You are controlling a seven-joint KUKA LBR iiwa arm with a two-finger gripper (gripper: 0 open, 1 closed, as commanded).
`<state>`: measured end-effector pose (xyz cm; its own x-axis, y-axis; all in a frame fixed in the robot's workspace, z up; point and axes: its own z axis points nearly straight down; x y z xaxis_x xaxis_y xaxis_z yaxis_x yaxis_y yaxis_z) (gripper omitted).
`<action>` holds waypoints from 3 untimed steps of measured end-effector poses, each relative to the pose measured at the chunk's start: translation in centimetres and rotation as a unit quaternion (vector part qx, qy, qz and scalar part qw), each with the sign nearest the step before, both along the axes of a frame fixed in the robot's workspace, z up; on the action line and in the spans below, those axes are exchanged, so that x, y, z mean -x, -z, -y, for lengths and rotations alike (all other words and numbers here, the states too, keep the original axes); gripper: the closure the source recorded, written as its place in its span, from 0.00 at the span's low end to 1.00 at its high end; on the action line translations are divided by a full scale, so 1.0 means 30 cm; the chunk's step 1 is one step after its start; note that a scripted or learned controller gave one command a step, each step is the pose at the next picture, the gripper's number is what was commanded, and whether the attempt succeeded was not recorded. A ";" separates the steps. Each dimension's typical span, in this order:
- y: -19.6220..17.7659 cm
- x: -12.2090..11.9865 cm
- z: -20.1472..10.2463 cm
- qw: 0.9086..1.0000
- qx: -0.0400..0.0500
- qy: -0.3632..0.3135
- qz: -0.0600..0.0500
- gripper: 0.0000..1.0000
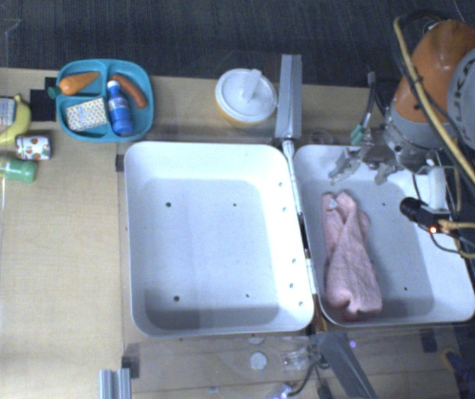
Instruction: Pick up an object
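A pink towel (350, 256) lies lengthwise in the right bin (437, 306). The tool (362, 169) hovers above its far end, fingers apart, gripping nothing. On the counter (46, 264) beyond: blue divided tray (142, 98), lidded cup (246, 96).

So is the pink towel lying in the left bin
No, the pink towel lies in the right bin, beside the divider; the left bin is the one next to it.

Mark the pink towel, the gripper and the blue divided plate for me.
pink towel (350, 256): camera view, middle of the folded cloth.
gripper (362, 166): camera view, between its fingertips.
blue divided plate (144, 98): camera view, right rim.
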<state>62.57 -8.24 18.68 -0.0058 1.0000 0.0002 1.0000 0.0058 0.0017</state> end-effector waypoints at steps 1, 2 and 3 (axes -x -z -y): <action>0.305 0.057 0.130 1.000 0.000 0.021 0.002 0.00; 0.052 -0.045 0.335 1.000 0.001 0.007 0.002 0.00; 0.328 -0.003 -0.008 0.994 0.001 -0.111 0.004 0.00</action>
<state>62.65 -8.01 8.84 -0.2260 0.9741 -0.0018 0.9741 0.2261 0.0100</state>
